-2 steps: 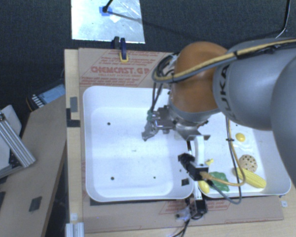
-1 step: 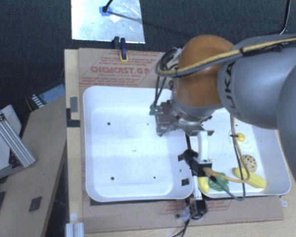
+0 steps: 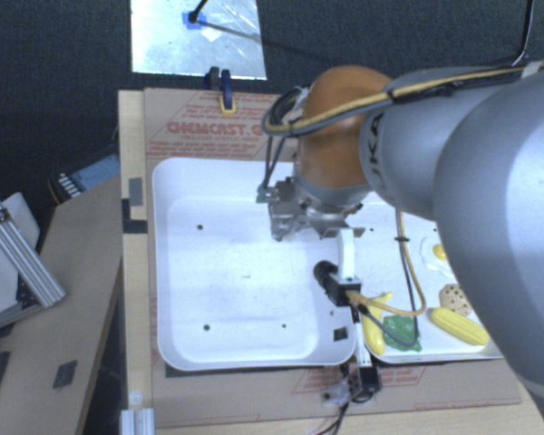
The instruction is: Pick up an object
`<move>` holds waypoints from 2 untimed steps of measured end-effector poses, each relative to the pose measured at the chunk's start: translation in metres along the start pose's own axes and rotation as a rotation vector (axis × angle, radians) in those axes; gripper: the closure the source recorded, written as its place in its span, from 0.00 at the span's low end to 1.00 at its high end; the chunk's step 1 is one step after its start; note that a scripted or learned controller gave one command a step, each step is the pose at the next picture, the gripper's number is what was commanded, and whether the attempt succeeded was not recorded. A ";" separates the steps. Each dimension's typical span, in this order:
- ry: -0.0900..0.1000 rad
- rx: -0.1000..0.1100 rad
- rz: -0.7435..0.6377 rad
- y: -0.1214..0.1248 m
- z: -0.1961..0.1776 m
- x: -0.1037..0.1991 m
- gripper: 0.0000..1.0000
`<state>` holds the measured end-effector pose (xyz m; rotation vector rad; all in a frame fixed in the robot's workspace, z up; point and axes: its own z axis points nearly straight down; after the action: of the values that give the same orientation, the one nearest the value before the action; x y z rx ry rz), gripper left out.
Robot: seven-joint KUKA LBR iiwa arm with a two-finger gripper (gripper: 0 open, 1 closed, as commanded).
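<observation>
We cannot tell the hand's [image 3: 295, 225] state and see nothing in it; no pick is done yet. Candidates, a yellow plastic corn cob [image 3: 460, 324] among them, lie well right of it.

Dark carpet [image 3: 54, 43] covers the floor around the bench. A shiny metal sheet [image 3: 197, 24] lies on it at the top. Brown cardboard [image 3: 208, 127] with red lettering lines the bench top. An aluminium rail [image 3: 18, 252] slants at left.
</observation>
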<state>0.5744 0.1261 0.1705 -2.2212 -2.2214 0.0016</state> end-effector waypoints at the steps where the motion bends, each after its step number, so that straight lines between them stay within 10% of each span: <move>1: 0.001 -0.005 -0.007 0.087 0.090 0.041 1.00; 2: 0.004 -0.005 -0.009 0.095 0.085 0.099 1.00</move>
<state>0.6689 0.2248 0.0858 -2.2121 -2.2318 -0.0087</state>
